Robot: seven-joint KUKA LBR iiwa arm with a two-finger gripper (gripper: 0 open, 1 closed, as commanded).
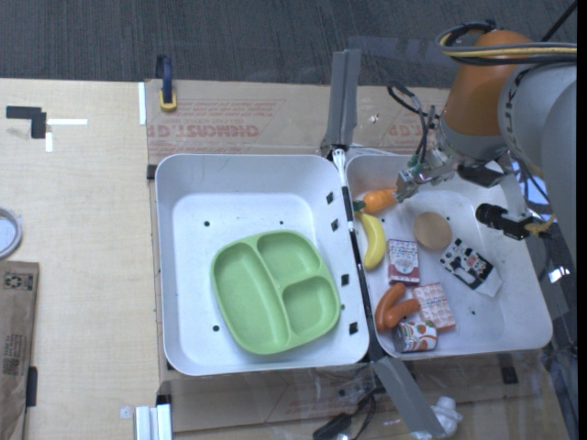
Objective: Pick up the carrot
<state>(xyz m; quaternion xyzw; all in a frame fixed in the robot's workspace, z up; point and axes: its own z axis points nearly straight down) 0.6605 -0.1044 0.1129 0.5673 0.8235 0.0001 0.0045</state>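
Camera view: right bin (514,333) holds the clutter; left bin (183,200) holds a green plate (275,291).
Tool: (410,180) low at the right bin's far left corner; how wide it stands, I cannot tell.
Carrot: (378,200) just left of the tool tip, seemingly touching it, lying flat by the bin wall.
Banana: (371,239) just below the carrot, near the tool.
Other items: small boxes (404,260) and a round tan piece (431,229) lie below the tool, apart from it.
Handling, as judged: probably a light, stiff, smooth toy that may roll or slip.
Grip, as judged: across the thick middle, clear of the wall and banana.
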